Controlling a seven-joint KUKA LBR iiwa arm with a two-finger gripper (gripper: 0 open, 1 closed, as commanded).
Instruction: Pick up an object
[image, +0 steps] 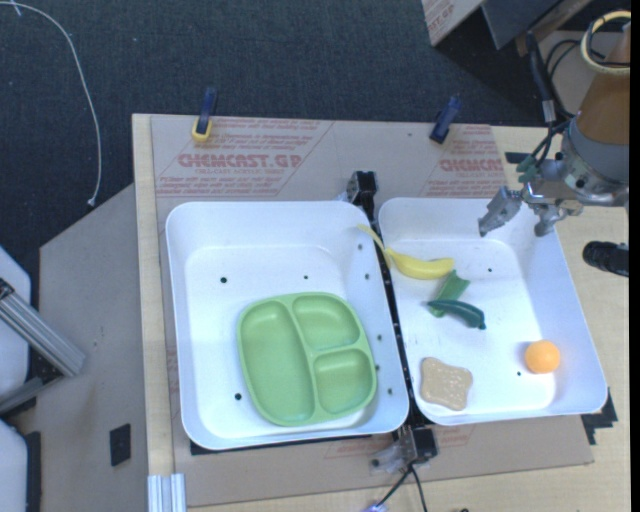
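Note:
My gripper (520, 220) hangs over the far right part of the right bin (560, 262), open, with nothing between its fingers. Below and left of it lie a yellow banana (415, 264) against the bin's left wall and a green pepper (457, 303) near the middle. An orange ball (541, 357) rests near the right wall. A tan cracker-shaped piece (445, 384) lies at the near edge. All of these lie apart from the gripper.
The left bin (200, 260) holds a green three-compartment plate (303, 355). Black clamps sit at the bins' junction at the far (362, 186) and near (415, 445) ends. Blue clips (445, 118) pin the cardboard sheet at the back.

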